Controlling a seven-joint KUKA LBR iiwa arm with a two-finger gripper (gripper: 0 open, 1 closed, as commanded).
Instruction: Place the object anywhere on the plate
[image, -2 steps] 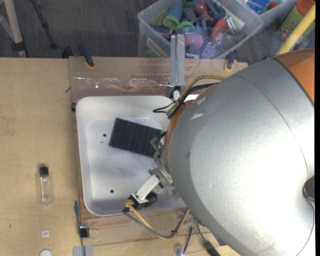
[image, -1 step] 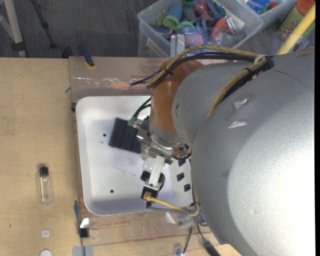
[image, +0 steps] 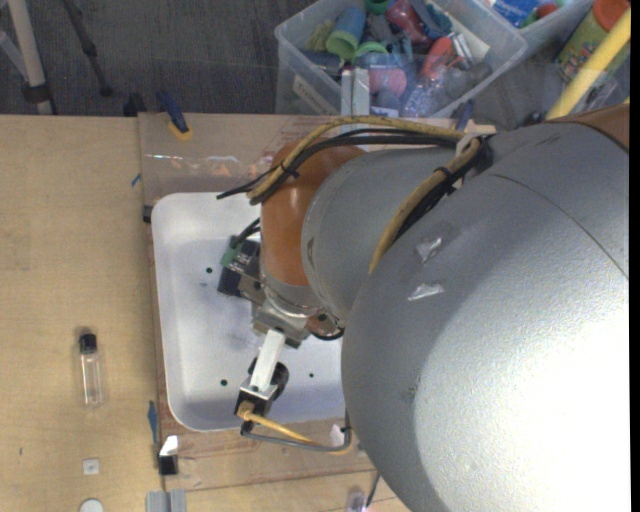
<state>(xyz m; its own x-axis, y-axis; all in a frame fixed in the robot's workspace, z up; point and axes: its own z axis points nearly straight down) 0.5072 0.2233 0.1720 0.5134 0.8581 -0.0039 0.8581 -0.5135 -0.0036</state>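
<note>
My grey arm with its orange band spreads across the right half of the view and covers much of the bench. The wrist hangs over the middle of a shallow white bin. A dark part of the gripper sticks out at the wrist's left side, low over the bin floor. The arm hides whatever lies beneath it. The part of the bin floor that shows is white with a few small dark specks.
A small clear vial with a dark cap lies on the wooden bench left of the bin. A clear tub of colourful toys stands at the back. A blue clamp sits at the bin's far left corner.
</note>
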